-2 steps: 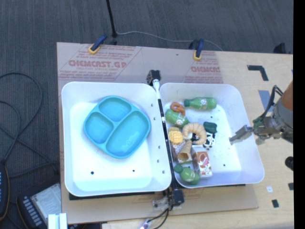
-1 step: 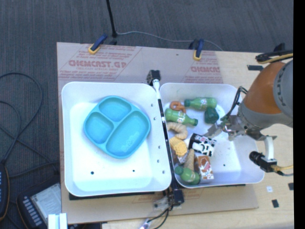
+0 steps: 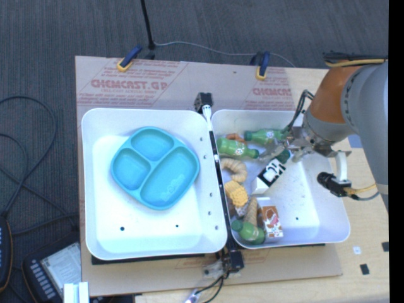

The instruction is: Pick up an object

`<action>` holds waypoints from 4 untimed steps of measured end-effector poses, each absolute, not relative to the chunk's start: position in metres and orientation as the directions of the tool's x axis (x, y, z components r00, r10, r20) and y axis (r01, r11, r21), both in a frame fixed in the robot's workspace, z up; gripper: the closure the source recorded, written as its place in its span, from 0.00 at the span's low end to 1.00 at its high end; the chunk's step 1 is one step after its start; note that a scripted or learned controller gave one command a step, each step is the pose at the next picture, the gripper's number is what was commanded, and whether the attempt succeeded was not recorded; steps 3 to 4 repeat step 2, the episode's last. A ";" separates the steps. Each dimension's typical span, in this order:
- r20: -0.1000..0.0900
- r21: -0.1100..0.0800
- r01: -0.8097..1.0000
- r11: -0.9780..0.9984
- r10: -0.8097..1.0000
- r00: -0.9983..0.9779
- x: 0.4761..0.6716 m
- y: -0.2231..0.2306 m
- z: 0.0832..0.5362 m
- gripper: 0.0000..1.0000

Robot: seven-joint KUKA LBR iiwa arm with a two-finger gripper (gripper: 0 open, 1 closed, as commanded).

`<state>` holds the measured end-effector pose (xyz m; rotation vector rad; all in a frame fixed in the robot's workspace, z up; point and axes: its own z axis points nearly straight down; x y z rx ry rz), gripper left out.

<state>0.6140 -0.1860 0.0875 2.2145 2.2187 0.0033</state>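
Note:
The right bin (image 3: pixel 315 223) holds a jumble of toy food along its left side. Two green bottles (image 3: pixel 264 134) (image 3: pixel 231 148) lie at the top, with a tan curly piece (image 3: pixel 235 166) and a yellow corn cob (image 3: pixel 237 194) below them. A small red-and-white carton (image 3: pixel 270 221) and a green round item (image 3: pixel 250 233) sit at the bin's near edge. A black-and-white box (image 3: pixel 270 172) lies tilted in the middle. My gripper (image 3: pixel 282 151) hangs low over the bin, just above and right of that box and beside the upper bottle. Nothing is visibly held in it.
The left bin (image 3: pixel 101 226) carries a blue three-section plate (image 3: pixel 155 167). A black clamp (image 3: pixel 203 101) sits on the divide between the bins. The grey arm with its orange band (image 3: pixel 331 100) reaches over the right bin's upper right corner. A cardboard sheet (image 3: pixel 126 84) lies under both bins.

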 end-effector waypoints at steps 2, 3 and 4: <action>-0.001 0.003 1.000 0.003 1.000 -0.003 0.666 -0.110 0.214 1.00; -0.001 0.003 1.000 0.003 1.000 -0.003 0.666 -0.110 0.214 1.00; -0.001 0.003 1.000 0.003 1.000 -0.003 0.666 -0.110 0.214 1.00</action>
